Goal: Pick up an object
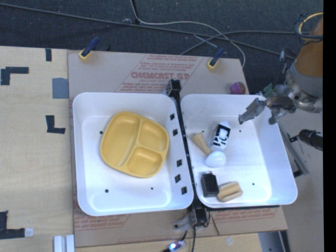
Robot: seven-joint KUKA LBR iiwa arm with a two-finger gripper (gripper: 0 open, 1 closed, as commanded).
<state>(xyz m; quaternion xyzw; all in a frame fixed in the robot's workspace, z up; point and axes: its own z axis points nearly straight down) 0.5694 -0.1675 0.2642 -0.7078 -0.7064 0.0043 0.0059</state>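
Even, soft overhead light, faint shadows, mild glare on the white bins (84, 140), slightly grainy focus.

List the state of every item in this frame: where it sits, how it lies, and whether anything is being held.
Yellow divided plastic tray: lying flat, face up, in left white bin.
Tan cone: on its side, right white bin.
Black-and-white bottle: lying down.
White ball: touching the bottle's lower end.
Black block: flat.
Tan cylinder: on its side, beside the block.
Gripper: jaws open, holding nothing.

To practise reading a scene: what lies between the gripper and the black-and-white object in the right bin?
In the camera view, just bare white floor of the right bin separates the gripper from the black-and-white object.
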